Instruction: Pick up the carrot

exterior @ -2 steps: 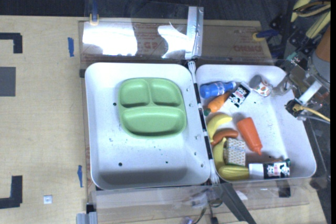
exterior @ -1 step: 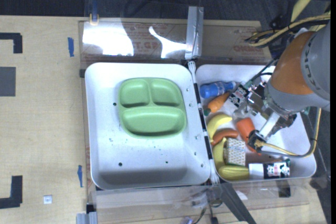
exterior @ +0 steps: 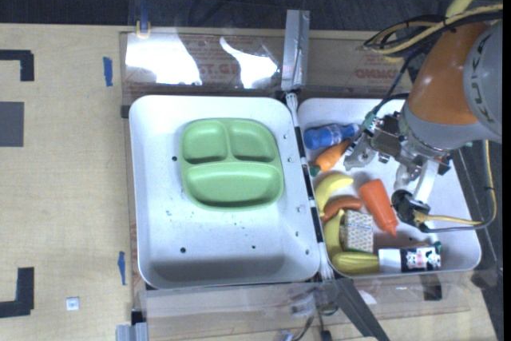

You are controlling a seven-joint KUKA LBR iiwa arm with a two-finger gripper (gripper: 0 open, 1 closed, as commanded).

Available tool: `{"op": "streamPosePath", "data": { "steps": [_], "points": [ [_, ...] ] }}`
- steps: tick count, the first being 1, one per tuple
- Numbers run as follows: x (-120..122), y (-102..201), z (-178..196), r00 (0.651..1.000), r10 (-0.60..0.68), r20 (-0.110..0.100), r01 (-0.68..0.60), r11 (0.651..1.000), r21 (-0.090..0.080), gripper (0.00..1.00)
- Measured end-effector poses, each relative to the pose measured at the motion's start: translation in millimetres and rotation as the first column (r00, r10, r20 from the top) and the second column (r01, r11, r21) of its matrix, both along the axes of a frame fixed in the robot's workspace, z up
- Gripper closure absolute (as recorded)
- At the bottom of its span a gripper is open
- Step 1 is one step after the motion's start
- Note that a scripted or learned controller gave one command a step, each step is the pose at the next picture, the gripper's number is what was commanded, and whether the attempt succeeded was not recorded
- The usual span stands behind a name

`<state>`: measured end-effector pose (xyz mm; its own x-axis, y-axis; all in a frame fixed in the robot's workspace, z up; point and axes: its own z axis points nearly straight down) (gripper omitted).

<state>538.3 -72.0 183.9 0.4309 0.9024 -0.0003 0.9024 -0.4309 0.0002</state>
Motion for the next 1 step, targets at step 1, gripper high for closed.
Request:
{"op": "streamPosePath", "data": {
  "steps": [1],
  "points": [
    [-43.7,-26.8,-25.8,0.995,-0.103,-0.004,0.103,0.995,0.002,0.00]
  ]
}}
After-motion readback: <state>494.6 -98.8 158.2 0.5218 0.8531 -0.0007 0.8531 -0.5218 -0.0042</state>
